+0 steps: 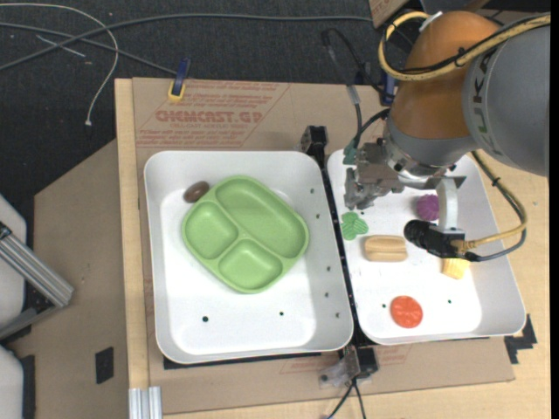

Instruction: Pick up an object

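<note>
Reaching in from the right, the arm (454,68) hangs over the right bin (498,312). Its gripper (360,197) sits just above the green leaf (354,226), near the bin's left wall.

Both bins (166,234) are white. The left one holds a light green tray (245,232) and a brown lump (196,191). In the right bin lie a green leaf (354,226), a tan roll (384,249), a purple piece (427,206), a yellow block (453,267) and an orange-red disc (406,311). The arm (472,68) is grey with an orange band.
</note>
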